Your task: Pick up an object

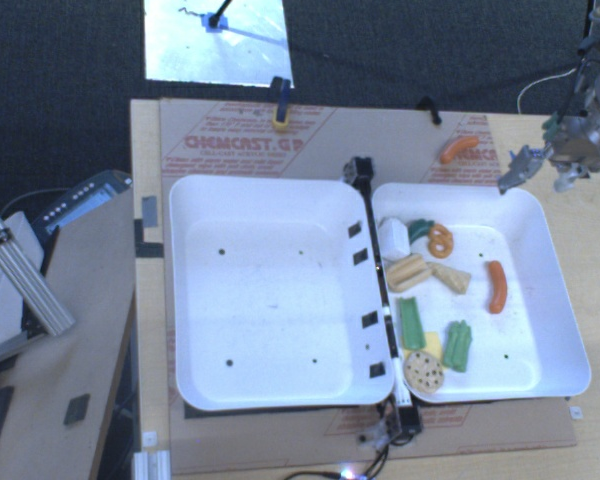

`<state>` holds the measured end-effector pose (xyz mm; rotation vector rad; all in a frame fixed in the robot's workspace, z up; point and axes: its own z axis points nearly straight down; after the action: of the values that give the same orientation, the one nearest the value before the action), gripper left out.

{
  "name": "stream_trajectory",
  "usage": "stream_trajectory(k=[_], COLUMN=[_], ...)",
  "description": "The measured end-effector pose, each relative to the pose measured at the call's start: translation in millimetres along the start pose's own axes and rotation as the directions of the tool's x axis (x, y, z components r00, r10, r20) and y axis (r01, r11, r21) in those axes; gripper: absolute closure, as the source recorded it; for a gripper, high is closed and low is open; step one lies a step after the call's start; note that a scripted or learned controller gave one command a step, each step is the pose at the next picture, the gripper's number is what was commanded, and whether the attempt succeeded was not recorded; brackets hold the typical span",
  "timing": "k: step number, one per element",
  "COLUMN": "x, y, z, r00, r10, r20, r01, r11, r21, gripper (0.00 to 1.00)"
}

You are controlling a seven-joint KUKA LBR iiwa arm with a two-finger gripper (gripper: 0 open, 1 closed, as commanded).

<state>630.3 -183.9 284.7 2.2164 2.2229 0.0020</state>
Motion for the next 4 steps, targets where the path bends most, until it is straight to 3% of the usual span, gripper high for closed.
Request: stream_trajectory(k=[1, 2, 3, 4], x=[0, 101, 150, 169], y=[1, 42, 16, 40], z=[-11, -134, -119, -129], r00=[1.000, 1.000, 1.000, 1.000], r10=[-0.004, -0.013, -0.005, -0.003], r20=[0.001, -0.001, -0.002, -0.001], r01=[0.004, 0.013, 0.005, 0.003], r11=[1.000, 1.000, 1.000, 1.000], r21=[-0.004, -0.016, 0.002, -0.003], gripper=[1.00, 1.00, 1.00, 1.00])
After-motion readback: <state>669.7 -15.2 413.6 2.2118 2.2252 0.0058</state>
